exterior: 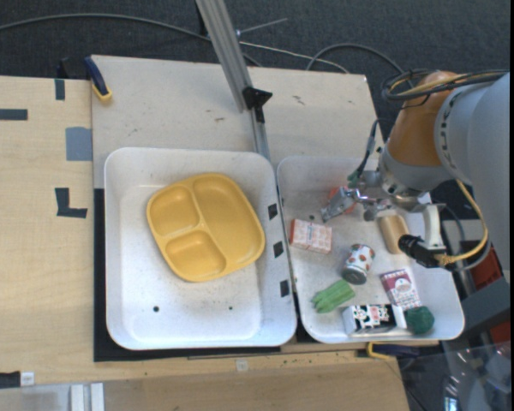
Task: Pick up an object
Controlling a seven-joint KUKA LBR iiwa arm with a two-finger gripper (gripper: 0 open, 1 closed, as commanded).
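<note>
My gripper (341, 202) reaches in from the right over the upper part of the right bin (301, 171), low near the bin floor. A small reddish thing (336, 194) lies right at its tip; whether it is gripped is unclear. Just below and left of the gripper lies a small pink and white box (311, 235). Further toward the front are a small can (356, 264), a green object (334, 296), a red box (399, 287), a black and white box (373, 317) and a dark green object (420, 318). A tan cylinder (392, 228) lies under the wrist.
The left bin (120, 255) holds a yellow divided plate (206, 226). A metal pole (227, 45) slants down to the gap between the bins. A black cable (428, 251) loops beside the arm at the right bin's edge.
</note>
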